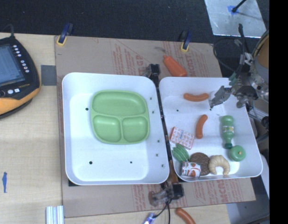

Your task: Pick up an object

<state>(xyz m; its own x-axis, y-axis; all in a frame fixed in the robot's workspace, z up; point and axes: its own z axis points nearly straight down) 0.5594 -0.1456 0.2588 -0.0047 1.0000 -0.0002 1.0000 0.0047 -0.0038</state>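
End effector [217, 98] over right bin [254, 171] w/ sausages [196, 97]; left bin [74, 167] w/ green tray [120, 116]

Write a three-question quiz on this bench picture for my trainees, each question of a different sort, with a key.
1. True or false: the green plate lies in the left bin.
2. How many sausages lie in the right bin?
3. Which lies nearest the gripper? A) croissant B) upper sausage C) green bottle

Key: 1 true; 2 two, the upper one and another below it; 3 B.
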